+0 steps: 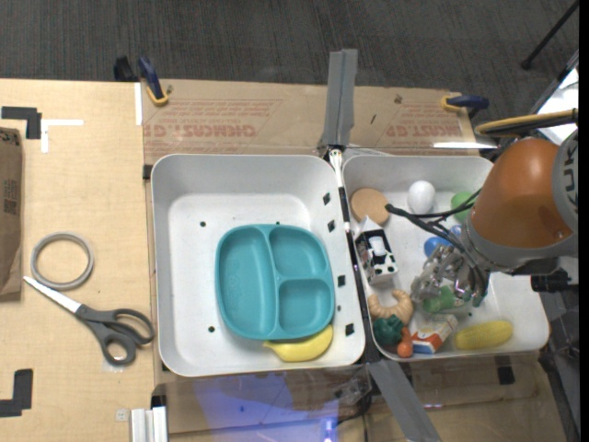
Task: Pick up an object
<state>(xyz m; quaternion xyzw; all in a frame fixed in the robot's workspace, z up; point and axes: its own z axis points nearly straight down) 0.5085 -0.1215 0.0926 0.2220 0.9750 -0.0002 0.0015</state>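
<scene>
Hovering over the right bin point(526, 339)'s smooth plastic toys, the metal fingers point(448, 284) pinch something green.

Far left of the jaws, scissors point(101, 321) lie on the desk point(74, 201). A tape ring point(62, 260) sits just above them. A brown bag point(9, 212) is farthest away.

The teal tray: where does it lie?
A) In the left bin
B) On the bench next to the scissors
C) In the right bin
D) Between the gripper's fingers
A: the teal tray lies flat on the floor of the left bin, with a banana at its lower edge; the gripper is over the right bin, among the small toys there.
</scene>
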